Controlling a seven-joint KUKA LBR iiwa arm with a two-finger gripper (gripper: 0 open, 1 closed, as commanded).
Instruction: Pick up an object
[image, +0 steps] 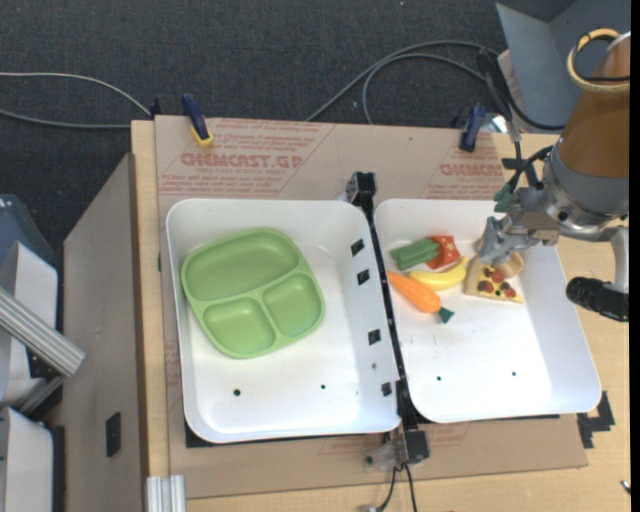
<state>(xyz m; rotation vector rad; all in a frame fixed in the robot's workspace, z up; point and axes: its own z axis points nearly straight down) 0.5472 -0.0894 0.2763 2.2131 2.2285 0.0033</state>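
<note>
The gripper (497, 252) is seen just above the pizza slice (494, 284), right of the carrot (418, 293); its state cannot be told.

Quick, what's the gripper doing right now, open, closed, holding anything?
Gripper: over the right bin, right at the pizza slice; open or closed cannot be told.

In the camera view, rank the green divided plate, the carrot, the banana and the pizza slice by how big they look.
1. green divided plate, by far the largest
2. carrot
3. banana and pizza slice: both partly covered, too close to rank
</note>
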